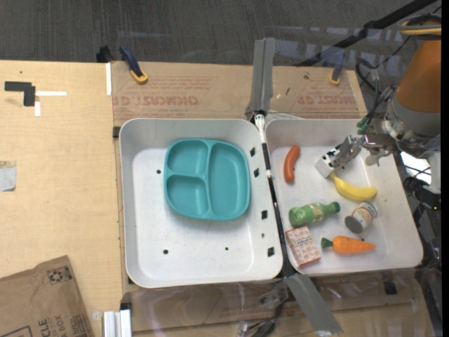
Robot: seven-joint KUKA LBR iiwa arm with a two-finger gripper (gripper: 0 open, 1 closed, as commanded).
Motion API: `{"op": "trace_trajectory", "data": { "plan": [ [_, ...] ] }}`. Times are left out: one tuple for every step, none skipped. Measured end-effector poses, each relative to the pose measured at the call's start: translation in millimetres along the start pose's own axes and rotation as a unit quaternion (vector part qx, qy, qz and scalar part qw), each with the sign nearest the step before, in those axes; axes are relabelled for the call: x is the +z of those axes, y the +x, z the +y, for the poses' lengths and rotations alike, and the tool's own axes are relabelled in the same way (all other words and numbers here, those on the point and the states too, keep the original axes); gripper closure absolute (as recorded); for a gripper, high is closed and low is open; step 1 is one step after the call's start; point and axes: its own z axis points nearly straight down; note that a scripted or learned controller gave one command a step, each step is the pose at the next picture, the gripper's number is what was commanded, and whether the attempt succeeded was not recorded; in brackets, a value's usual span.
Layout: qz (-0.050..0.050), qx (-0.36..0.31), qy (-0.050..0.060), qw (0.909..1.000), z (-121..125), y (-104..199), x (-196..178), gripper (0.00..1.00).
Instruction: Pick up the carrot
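The carrot (349,244), orange with a green top at its left end, lies flat near the front edge of the right bin (410,220). My gripper (345,153) hangs over the back part of that bin, well behind the carrot and apart from it. Between the two lie a yellow banana (354,188) and a small can (360,217). Nothing is seen held in the gripper.
The right bin also holds a red sausage (291,163), a green bottle (313,213) and a red carton (303,246) just left of the carrot. A teal divided plate (208,179) sits in the left bin (140,209).
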Motion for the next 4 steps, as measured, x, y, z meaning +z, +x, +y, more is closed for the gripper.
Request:
{"op": "trace_trajectory", "data": {
  "plan": [
    [-0.001, -0.002, -0.005, 1.0000, -67, -28, 84, 0.00],
    [-0.009, -0.063, -0.017, 0.9978, -87, -8, 111, 0.00],
    [0.000, -0.160, -0.002, 0.9872, -94, -6, 123, 0.00],
    [-0.001, -0.158, -0.003, 0.9875, -94, -6, 114, 1.00]
  ]
}}
